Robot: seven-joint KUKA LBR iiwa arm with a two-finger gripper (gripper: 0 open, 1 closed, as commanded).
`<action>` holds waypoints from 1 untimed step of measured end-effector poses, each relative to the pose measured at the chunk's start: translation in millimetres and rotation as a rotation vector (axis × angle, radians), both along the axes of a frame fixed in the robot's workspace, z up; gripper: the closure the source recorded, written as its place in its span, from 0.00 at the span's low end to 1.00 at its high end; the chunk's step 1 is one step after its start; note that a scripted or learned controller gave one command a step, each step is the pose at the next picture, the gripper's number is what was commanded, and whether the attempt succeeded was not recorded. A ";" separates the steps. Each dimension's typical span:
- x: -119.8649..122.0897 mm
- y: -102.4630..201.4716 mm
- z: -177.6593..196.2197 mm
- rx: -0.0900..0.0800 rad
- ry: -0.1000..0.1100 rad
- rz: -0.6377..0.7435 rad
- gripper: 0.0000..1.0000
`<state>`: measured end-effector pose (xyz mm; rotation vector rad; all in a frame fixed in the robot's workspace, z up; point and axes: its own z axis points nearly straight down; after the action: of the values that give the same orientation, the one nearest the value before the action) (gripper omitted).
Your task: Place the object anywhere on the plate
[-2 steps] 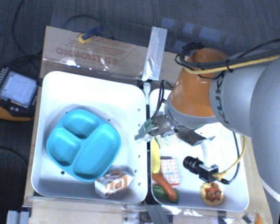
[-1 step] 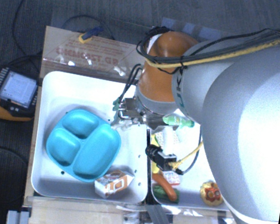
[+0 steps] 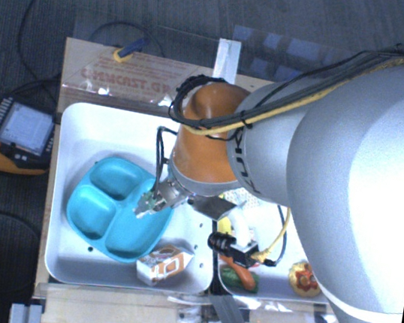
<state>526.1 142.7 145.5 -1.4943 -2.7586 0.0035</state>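
at the near edge of the left bin [image 3: 51, 247] lies a small carton [image 3: 164, 262], orange and white, tilted on its side with its long axis running left to right and rising a little to the right. it touches, or nearly touches, the near rim of the blue plate [image 3: 107, 207], a three-part dish that sits in the middle of that bin. in the right bin [image 3: 272, 297], a carrot-like piece [image 3: 239, 274] and a round red and yellow fruit [image 3: 304, 280] lie near the front. above the plate's right compartment hang the fingers [image 3: 151, 204], pointing down and left; whether they are open, closed or gripping something i cannot tell, as the tips are too small and blurred. if the carton is the object, it lies just nearer and slightly right of the fingers, outside the plate. behind, the orange band of the arm [image 3: 205, 138] rises over the bench [image 3: 124, 76].
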 end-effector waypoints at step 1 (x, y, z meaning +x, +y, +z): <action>-29.0 25.3 58.1 -0.001 -0.001 -0.038 1.00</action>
<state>497.1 168.0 203.6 -1.5472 -2.7306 0.0050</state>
